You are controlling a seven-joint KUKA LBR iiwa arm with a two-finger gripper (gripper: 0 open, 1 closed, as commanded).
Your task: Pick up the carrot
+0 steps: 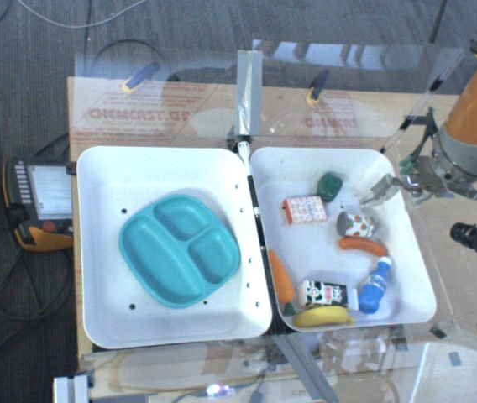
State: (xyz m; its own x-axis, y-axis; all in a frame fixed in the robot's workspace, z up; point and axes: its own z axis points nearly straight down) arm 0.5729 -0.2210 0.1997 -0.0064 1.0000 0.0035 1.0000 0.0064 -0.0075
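Camera view: carrot (281, 279) lies against right bin (406, 225) left wall, beside milk carton (323, 293). Gripper (379, 191) far across bin, fingers apart, holding nothing. Risk: wall blocks finger, carrot slips.

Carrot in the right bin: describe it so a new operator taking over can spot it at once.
Of the two white bins, look in the right bin, along its left wall next to the divider. The carrot lies there, a long, tapered orange piece, just left of the black-and-white carton and above the banana. The other orange item, a shorter sausage-like piece, lies near the bin's right side beside the blue bottle.
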